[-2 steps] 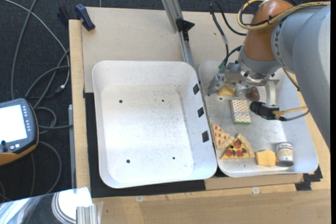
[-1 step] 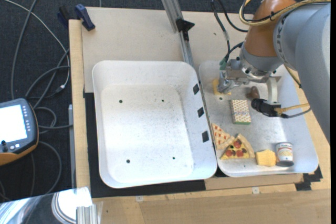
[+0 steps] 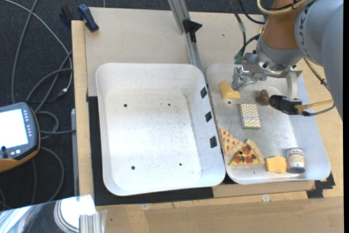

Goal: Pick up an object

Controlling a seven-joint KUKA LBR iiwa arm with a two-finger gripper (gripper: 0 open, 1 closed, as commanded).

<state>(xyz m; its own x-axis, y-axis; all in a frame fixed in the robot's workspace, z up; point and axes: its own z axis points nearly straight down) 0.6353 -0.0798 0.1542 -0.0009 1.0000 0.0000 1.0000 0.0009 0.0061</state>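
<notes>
The right bin holds several small items. A yellow cheese wedge lies at its far left, with a brown lump to its right. A patterned green-and-white block sits mid-bin. Two pizza slices, a yellow block and a small can line the near side. My gripper hangs low over the far end of this bin, just above and right of the cheese wedge. Nothing visible is held in it.
The left bin sits beside the right one, divided from it by black clips. A slanted metal pole rises behind the bins. A blue clamp grips the bench's far left corner. A black cable plug hangs over the right bin.
</notes>
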